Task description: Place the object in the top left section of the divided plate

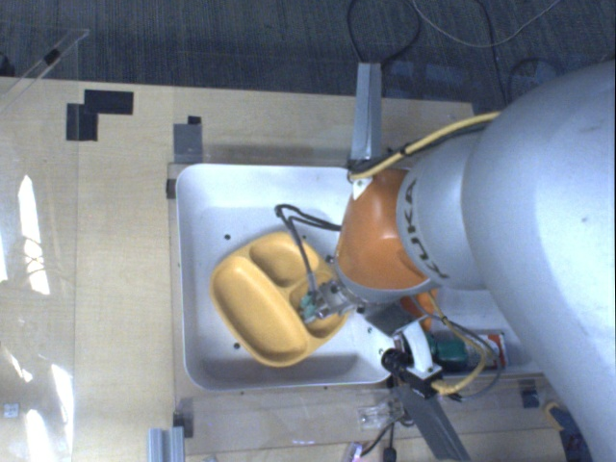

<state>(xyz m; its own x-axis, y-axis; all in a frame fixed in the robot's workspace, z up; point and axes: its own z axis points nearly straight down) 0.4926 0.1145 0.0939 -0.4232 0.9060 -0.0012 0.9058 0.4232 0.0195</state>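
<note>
Risk of a drop into the wrong compartment

The large grey robot arm [520,210] with its orange band [380,243] is stretched in from the right, and much of the right-hand bin is covered by it. The shallow white plastic bin on the left [197,258] is seen almost whole. In it the yellow divided plate [252,306] is laid at a slant, with one long compartment toward the lower left and smaller ones behind it.

The gripper [316,306] is placed low over the plate's right-hand side, near the ridge where the compartments meet. Whether it is released or clenched cannot be told, because its tip is hidden by the wrist. A small greenish patch [309,305] is seen at the tip. It may be the object, but that cannot be confirmed, and no object is made out lying loose in the bin or on the plate.

Several failures are judged possible from here:

- Because the plate is turned, the top left section could be misjudged, and a release at this spot would probably land on the ridge or in a neighbouring compartment.
- The light plate could be nudged or tipped by a low wrist.
- The looped black cable [296,227] could be snagged on the plate rim.
- If nothing is held, nothing would be placed at all.
</note>
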